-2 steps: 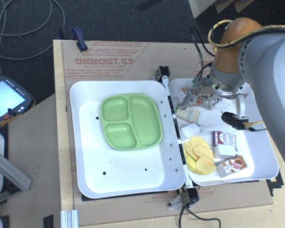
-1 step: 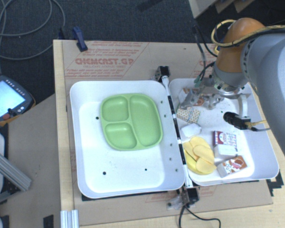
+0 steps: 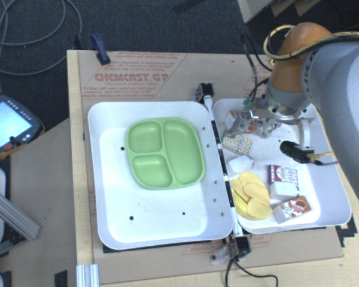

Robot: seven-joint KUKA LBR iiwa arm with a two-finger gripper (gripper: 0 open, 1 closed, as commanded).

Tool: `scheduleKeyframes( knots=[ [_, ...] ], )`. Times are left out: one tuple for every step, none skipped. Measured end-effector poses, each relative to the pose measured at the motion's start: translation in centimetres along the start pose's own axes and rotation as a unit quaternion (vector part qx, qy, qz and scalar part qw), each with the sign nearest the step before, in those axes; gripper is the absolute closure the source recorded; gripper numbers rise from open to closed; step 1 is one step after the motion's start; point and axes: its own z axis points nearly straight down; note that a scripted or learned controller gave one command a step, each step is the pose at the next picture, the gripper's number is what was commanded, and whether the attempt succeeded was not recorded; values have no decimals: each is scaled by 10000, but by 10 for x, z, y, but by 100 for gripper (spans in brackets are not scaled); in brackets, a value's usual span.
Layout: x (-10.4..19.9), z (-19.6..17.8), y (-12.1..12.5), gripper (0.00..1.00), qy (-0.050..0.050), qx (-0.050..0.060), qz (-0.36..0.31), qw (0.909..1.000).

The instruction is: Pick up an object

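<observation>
My gripper (image 3: pixel 253 122) hangs low over the back left part of the right bin (image 3: pixel 332 205), under the grey arm with its orange band. Just in front of it lies a small patterned packet (image 3: pixel 236 143), and a white lump (image 3: pixel 242 162) sits a little nearer. Further forward are a yellow sliced-fruit toy (image 3: pixel 252 197), a red-and-white box (image 3: pixel 283 174), a white block (image 3: pixel 285 189) and a second red-and-white packet (image 3: pixel 295 207). Clutter around the gripper hides what lies directly beneath it.
The left bin (image 3: pixel 107 178) holds a green divided plate (image 3: pixel 166 152) near its middle. The ridge between the two bins runs just left of the packet. A cardboard sheet (image 3: pixel 137 73) lies under both bins.
</observation>
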Motion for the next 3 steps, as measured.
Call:
scheduleKeyframes(
  knots=[
    [0, 0, 0, 0, 4, 0, -3, 10000],
    [3, 0, 0, 0, -19, -2, 10, 10000],
    [-1, 1, 0, 0, 17, -2, -6, 10000]
  ],
)
